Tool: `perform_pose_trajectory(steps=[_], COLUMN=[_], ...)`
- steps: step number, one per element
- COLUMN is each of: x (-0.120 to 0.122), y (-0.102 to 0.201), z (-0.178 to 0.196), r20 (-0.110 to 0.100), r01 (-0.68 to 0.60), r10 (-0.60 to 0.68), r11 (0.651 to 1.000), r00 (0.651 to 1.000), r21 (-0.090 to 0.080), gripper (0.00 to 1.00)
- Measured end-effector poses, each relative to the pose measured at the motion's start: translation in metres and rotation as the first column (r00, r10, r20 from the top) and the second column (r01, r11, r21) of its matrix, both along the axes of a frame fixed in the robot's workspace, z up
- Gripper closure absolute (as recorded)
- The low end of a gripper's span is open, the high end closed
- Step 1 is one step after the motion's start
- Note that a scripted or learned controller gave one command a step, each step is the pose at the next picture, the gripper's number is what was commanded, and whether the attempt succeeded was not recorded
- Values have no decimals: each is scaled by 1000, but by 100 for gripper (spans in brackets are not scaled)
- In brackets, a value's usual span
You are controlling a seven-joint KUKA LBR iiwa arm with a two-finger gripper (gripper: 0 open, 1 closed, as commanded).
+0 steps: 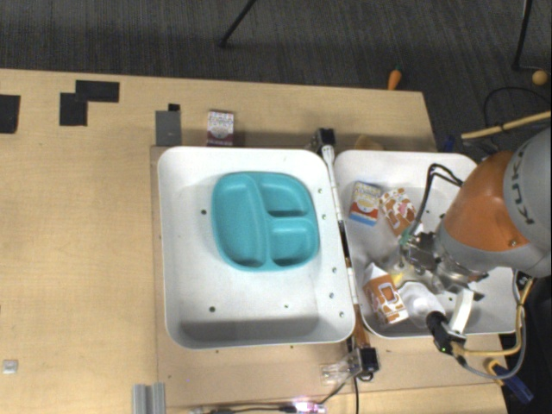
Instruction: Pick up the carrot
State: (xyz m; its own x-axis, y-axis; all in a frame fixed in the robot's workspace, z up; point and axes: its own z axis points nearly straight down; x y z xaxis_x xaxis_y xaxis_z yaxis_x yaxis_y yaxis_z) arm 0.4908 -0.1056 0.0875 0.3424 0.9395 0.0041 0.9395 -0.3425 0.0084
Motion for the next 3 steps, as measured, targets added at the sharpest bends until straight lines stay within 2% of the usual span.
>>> perform_pose_trajectory(steps=[1, 2, 3], x=[43, 92, 91], y=[-70, -54, -55], z=[-1, -2, -2], r20=[-3, -6, -6], r01=[-255, 112, 112], r10=[255, -112, -112], r11=[967, 994, 994], r00=[967, 994, 994], r21=[-6, 0, -1], gripper=[0, 0, 0])
